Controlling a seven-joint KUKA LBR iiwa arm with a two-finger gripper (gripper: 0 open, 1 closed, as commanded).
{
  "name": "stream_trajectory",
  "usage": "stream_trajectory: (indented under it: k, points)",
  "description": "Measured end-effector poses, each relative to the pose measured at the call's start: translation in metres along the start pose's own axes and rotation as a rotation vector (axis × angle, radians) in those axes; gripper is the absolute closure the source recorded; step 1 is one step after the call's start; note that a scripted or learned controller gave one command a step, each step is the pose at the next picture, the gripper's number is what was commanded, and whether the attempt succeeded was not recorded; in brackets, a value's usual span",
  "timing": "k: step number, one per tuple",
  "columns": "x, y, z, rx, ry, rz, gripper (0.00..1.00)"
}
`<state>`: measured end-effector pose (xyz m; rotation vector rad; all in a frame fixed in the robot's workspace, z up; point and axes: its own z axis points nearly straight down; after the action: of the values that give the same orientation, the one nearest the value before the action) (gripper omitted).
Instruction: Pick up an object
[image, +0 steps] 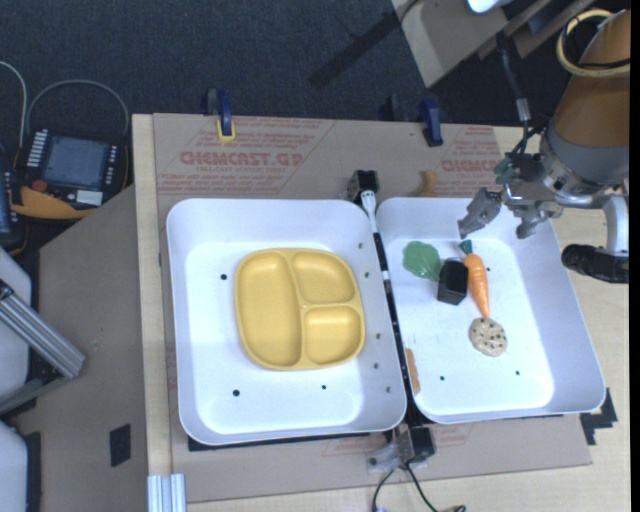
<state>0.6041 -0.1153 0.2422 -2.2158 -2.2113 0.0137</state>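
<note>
While the carrot (479, 283) lies in the right bin (560, 350), the pincer (505, 215) hangs above, spread wide.

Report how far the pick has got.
Done: nothing lifted; the carrot, black block, green piece and cookie all lie in the right bin.
In hand: the gripper hangs open above the bin's far end, nothing between its fingers.
Left: descend, close on one item and raise it.

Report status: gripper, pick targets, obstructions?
Gripper open, holding nothing, above right bin's far end. Carrot, black block, green piece, cookie clustered below.
</note>
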Motion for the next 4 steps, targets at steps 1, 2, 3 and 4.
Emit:
stream_trajectory:
  k: [1, 2, 3, 4]
  points:
    - [0.000, 0.002, -0.008, -0.014, -0.002, -0.003, 0.00]
    - [0.000, -0.007, 0.048, -0.009, -0.001, -0.002, 0.00]
    - [0.002, -0.017, 0.105, -0.008, 0.000, -0.002, 0.00]
    - [0.003, -0.017, 0.158, -0.008, 0.000, -0.001, 0.00]
